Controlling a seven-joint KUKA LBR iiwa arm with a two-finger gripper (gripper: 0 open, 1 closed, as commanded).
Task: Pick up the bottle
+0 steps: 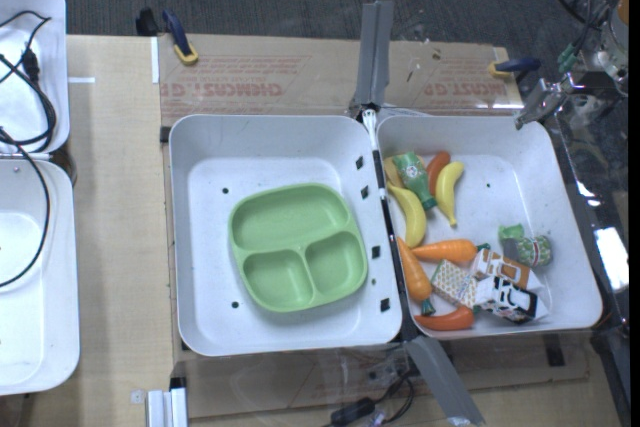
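**Gripper at the right bin's far corner, bottle lying among toy food**

The gripper point(534, 109) sits over the far right corner of the right bin point(500, 165). It is too small and dim here to tell whether it is apart or together, and nothing shows in its grasp.

The green bottle point(413, 179) lies well apart from it, near the far left side of that bin. It rests between two yellow bananas: one point(408, 212) touching its left side, one point(449, 191) just to its right. Nearer the camera lie an orange carrot point(452, 251), a printed carton point(506, 285) and a crumpled green packet point(527, 245).

The left bin point(200, 215) holds a green divided plate point(297, 246).
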